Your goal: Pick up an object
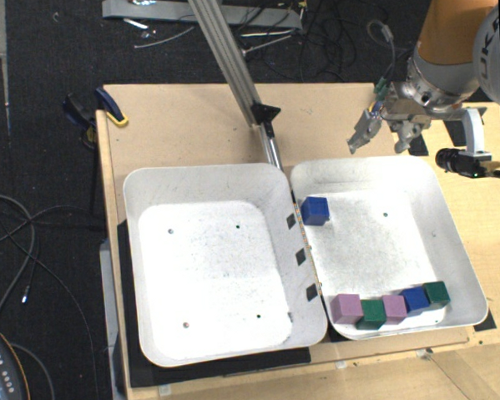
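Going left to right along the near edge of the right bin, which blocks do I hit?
Purple block → green block → second purple block → blue block → dark green block.

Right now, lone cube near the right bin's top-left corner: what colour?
Blue. The lone cube shows plainly in the camera view, apart from the row along the right bin's near edge.

The right bin [451, 218] has open floor across its middle — a lone blue cube [315, 210] sits by its left wall, and a tight row of cubes [391, 305] crowds the near rim. A slanted metal pole [230, 58] crosses the counter [188, 131] behind the bins.
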Robot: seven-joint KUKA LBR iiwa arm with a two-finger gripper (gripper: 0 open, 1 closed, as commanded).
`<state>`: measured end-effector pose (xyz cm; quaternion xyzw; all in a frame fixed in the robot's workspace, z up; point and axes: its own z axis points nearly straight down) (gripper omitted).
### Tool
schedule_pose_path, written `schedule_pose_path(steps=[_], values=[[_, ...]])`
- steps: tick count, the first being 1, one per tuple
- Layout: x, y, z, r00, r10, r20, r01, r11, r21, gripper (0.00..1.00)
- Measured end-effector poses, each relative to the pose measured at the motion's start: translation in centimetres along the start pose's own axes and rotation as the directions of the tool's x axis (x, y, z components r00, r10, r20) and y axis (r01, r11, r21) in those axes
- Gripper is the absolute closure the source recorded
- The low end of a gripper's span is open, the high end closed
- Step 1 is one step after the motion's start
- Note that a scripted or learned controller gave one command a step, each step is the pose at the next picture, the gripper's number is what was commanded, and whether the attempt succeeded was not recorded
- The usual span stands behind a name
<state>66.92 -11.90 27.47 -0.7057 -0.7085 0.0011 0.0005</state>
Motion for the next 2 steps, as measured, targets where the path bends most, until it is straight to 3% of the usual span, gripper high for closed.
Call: schedule_pose_path(steps=[1, 2], values=[[-4.9, -5.9, 11.6, 1.0, 0.009, -0.001, -0.009, 1.0, 0.008, 0.0], [-7.7, -10.9, 18.1, 1.0, 0.009, -0.001, -0.009, 1.0, -0.001, 0.0]])
